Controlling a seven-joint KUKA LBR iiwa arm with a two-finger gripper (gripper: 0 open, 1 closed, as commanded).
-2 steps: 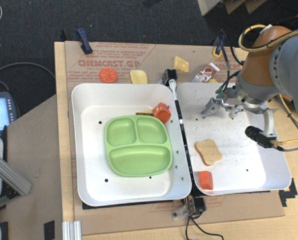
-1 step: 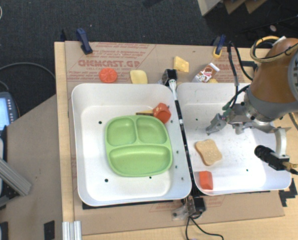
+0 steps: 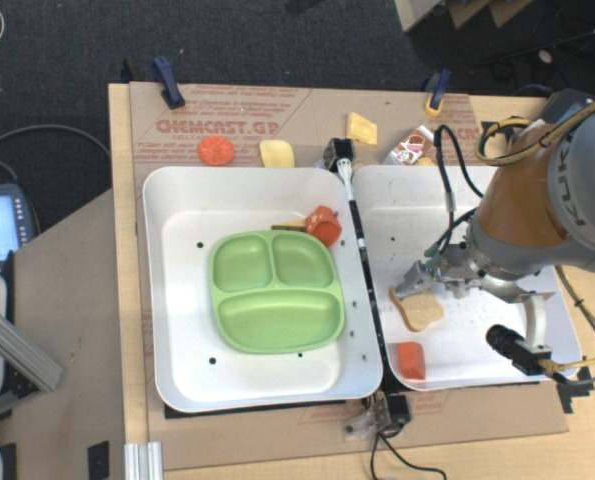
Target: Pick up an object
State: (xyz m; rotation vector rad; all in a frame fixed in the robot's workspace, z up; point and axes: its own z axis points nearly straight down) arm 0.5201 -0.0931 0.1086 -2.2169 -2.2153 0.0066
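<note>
Seen from the fixed camera above the bench, the arm point(image 3: 525, 213) reaches in from the right over the right bin point(image 3: 392, 193). Its gripper point(image 3: 413, 288) sits low near that bin's left side. Its tip is right at the upper edge of a toy bread slice point(image 3: 422, 313), and I cannot tell whether they touch, or whether the pincer is spread or pressed together. The slice lies flat on the bin floor, so nothing shows as pinched. Just below the slice, near the bin's front wall, lies an orange-red block point(image 3: 409, 360), apart from it. The left bin point(image 3: 167, 268) holds a green divided plate point(image 3: 275, 291) in its middle, and a small red-orange toy point(image 3: 324, 227) rests against the plate's far right corner, close to the wall shared by the bins. Behind the bins, on the cardboard bench top point(image 3: 137, 138), lie an orange-red disc point(image 3: 215, 150), a pale yellow piece point(image 3: 276, 153), a yellow wedge point(image 3: 362, 128) and a red-and-white packet point(image 3: 410, 148). Two blue clamps point(image 3: 167, 81) grip the board's far edge.
</note>
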